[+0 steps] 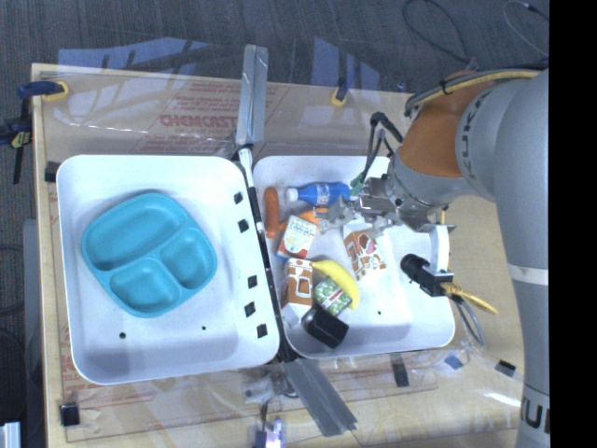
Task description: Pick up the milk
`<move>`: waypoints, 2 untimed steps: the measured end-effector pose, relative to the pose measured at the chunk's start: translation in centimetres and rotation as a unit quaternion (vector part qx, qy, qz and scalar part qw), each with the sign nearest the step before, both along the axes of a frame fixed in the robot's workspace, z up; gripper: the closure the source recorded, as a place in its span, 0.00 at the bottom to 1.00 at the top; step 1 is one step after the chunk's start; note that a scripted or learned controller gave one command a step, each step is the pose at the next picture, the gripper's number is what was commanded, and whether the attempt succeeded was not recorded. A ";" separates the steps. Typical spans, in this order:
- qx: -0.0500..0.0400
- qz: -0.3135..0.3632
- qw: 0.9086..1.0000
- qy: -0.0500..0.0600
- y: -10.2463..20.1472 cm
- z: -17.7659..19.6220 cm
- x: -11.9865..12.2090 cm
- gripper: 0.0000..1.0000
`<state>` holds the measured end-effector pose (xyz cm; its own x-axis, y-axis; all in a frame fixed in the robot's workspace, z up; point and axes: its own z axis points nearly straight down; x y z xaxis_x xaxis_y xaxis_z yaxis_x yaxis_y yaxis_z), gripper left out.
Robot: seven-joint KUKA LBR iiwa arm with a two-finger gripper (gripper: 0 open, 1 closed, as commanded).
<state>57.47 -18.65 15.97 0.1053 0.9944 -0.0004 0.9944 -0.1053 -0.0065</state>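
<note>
Black block (326, 327) foremost, milk (365, 253) just below pincer (366, 208)

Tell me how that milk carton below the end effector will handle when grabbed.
The milk carton lies flat on the right bin floor, so it probably won't roll. It looks like thin card, likely light and easily crushed. The banana sits close beside it and may get nudged.

Two white bins (140, 348), one blue tray (149, 252), three cartons (298, 235), one banana (338, 278), one bottle (317, 194)
</note>
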 end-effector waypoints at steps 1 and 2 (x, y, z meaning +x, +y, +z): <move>-0.003 -0.016 1.000 -0.013 -1.7 -4.7 -0.4 0.00; -0.005 -0.001 1.000 -0.018 -1.9 -5.2 -0.7 0.00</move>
<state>56.73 -20.56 10.81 0.1077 0.9942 -0.0055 0.9937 -0.1075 0.0306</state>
